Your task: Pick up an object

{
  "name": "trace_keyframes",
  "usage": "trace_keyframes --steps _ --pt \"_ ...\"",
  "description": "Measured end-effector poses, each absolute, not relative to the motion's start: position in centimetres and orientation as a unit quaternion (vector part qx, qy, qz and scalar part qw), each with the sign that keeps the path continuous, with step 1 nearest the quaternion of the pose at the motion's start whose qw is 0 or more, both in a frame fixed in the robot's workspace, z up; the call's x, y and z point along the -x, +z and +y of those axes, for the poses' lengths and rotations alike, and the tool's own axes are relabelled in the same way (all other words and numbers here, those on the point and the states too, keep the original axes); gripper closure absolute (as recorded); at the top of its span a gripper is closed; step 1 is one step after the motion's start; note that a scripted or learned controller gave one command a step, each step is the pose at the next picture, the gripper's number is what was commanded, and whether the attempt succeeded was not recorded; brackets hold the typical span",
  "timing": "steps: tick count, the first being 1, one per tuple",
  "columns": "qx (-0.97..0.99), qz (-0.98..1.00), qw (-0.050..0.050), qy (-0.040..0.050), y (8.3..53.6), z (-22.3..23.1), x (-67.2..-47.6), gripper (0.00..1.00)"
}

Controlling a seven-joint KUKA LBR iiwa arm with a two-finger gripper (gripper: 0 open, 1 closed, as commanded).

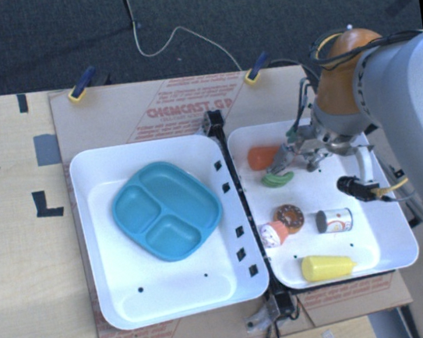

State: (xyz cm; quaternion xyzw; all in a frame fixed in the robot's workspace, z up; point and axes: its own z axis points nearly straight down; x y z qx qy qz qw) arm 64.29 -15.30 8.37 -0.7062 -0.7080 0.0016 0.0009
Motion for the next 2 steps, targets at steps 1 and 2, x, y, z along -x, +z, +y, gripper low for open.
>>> trace_keyframes --steps 1,2 --pt "0.706 -0.708 0.000 0.0012 9.7 -15.3 -64.4 1.00" --pt "0.706 -0.708 -0.001 -0.0009 14.6 -14.3 -64.1 1.00"
